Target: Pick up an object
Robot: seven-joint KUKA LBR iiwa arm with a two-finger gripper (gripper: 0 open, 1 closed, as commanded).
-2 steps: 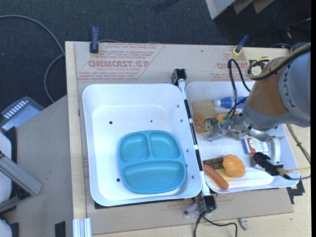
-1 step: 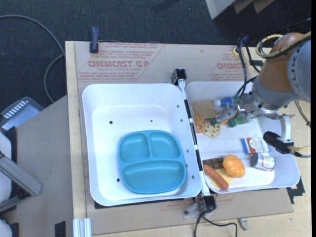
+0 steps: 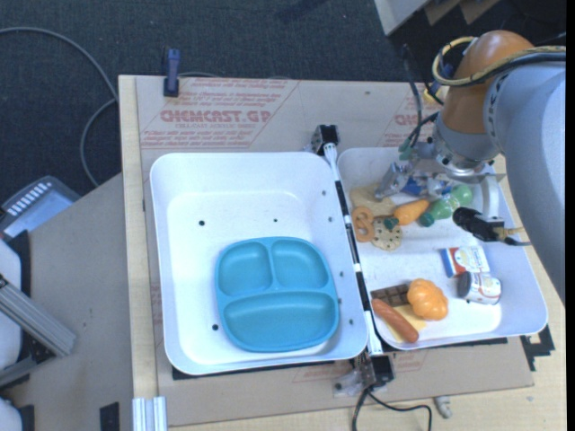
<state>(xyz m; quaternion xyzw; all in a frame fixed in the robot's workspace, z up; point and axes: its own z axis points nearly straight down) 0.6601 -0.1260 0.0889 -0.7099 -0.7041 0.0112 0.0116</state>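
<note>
- Over the right bin (image 3: 530, 308), near its far end, the arm's wrist hangs low, and the jaws sit somewhere under it around the cluster of small items; from where I stand I cannot tell whether they are spread or pressed together, because the grey body of the arm covers them.
- Nothing can be seen pinched, so I would not say anything has been picked up yet.
- Candidates for the pick all lie in that right bin: a carrot (image 3: 411, 212) and a green piece (image 3: 446, 206) just beside the wrist, a pretzel-like ring (image 3: 362, 222) and a speckled cookie (image 3: 387, 233) close to the divider.
- Nearer the front edge rest an orange fruit (image 3: 428, 299), a sausage (image 3: 395, 321) touching a brown bar (image 3: 392, 294), and a small carton (image 3: 464, 260) beside a little can (image 3: 481, 287).
- My guess is the arm is poised low there because the far cluster is its target; the items are crowded, so the fingers may bump a neighbour.
- Left of the divider, the left bin (image 3: 180, 205) holds a blue divided plate (image 3: 277, 293), lying flat and well apart from the action.
- Both bins rest on the table (image 3: 216, 110), a board with red lettering.
</note>
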